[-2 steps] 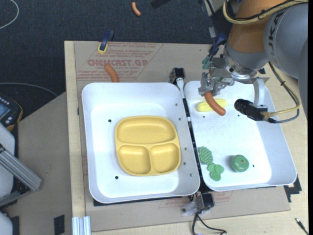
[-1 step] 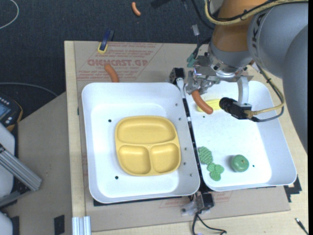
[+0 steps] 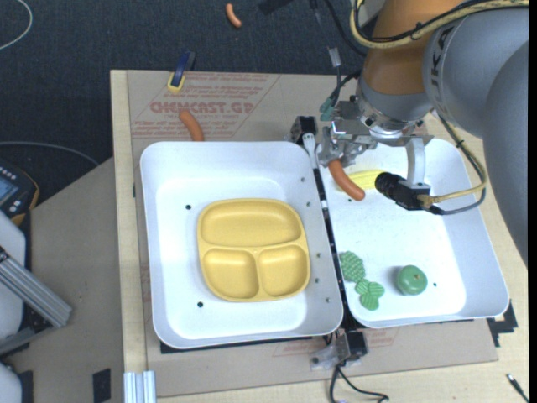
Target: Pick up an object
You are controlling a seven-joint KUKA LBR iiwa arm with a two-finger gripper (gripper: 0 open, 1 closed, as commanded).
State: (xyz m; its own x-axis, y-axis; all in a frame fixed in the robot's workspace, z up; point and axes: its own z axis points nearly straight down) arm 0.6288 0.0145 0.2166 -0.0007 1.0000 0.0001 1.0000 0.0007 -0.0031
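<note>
Orange and sausage-shaped, the toy hot dog (image 3: pixel 346 180) lies slantwise at the upper left of the right bin (image 3: pixel 470 250), just beside a yellow piece (image 3: pixel 366 177); the gripper (image 3: pixel 340 151) hangs right over its upper end, though whether it is spread or closed I cannot tell; to my eye it should straddle the sausage across its width, clear of the bin wall (image 3: pixel 322 217), then lift straight.
</note>
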